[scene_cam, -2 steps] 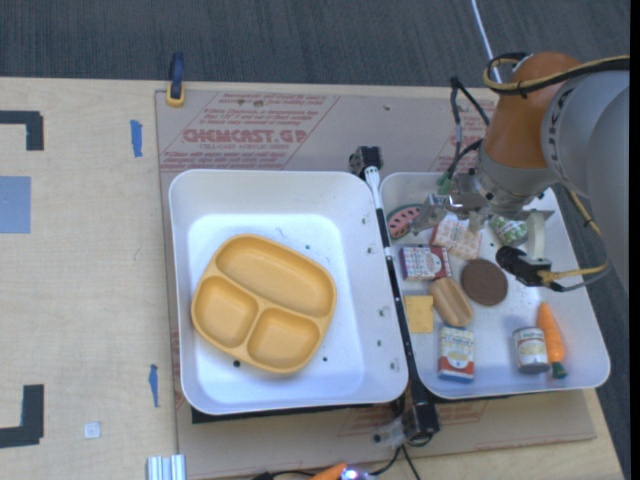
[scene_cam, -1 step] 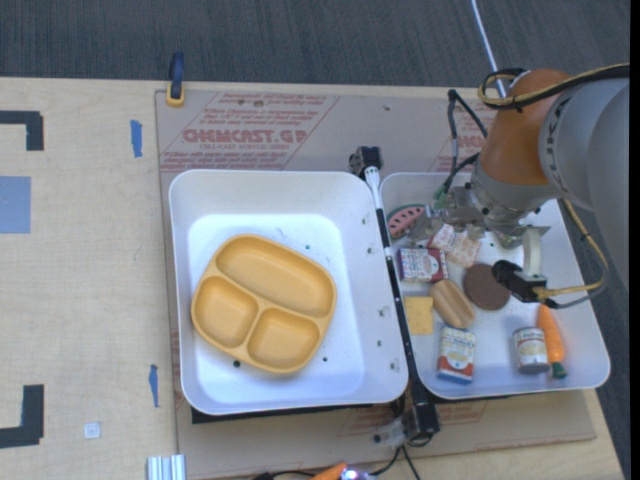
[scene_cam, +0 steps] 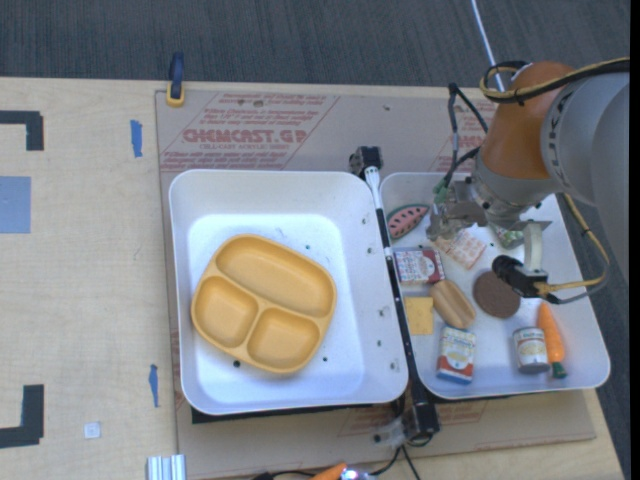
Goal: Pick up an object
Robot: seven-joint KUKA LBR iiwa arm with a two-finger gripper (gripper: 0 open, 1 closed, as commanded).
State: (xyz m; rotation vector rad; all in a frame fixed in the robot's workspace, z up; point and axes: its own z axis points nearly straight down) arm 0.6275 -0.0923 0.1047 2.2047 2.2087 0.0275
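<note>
my two-finger gripper (scene_cam: pixel 452 220) sits low in the right shallow white bin (scene_cam: pixel 596 360), over the pale cracker-like square (scene_cam: pixel 464 248) near the watermelon slice toy (scene_cam: pixel 406 220); whether it is clenched or released, i cannot tell. nearby lie a small red-and-white packet (scene_cam: pixel 415 265), tan bread roll (scene_cam: pixel 452 303), brown round disc (scene_cam: pixel 495 295), orange carrot toy (scene_cam: pixel 551 336) and small labelled can (scene_cam: pixel 529 350). the left white bin (scene_cam: pixel 190 193) holds a yellow three-compartment plate (scene_cam: pixel 263 302).

Bench (scene_cam: pixel 80 298) — two white bins (scene_cam: pixel 190 298)
</note>
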